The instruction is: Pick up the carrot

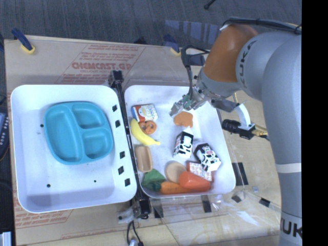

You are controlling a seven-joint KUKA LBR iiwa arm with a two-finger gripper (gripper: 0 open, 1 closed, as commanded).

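The carrot [172,188] lies along the front wall of the right bin [163,94], orange, with its green leafy top [152,179] pointing left. A red-orange piece [195,181] rests against its right end. My gripper [185,104] hangs over the back half of the same bin, just above a tan-orange piece of toy food [183,119]. That puts it well behind the carrot, with several items lying between them. Nothing is visibly carried.
Also in the right bin are a juice box [145,111], a banana [141,134], a bun [144,158], two cow-patterned cartons [183,144] [207,157] and a tan disc [174,170]. The left bin [31,188] holds a blue divided plate [78,132].
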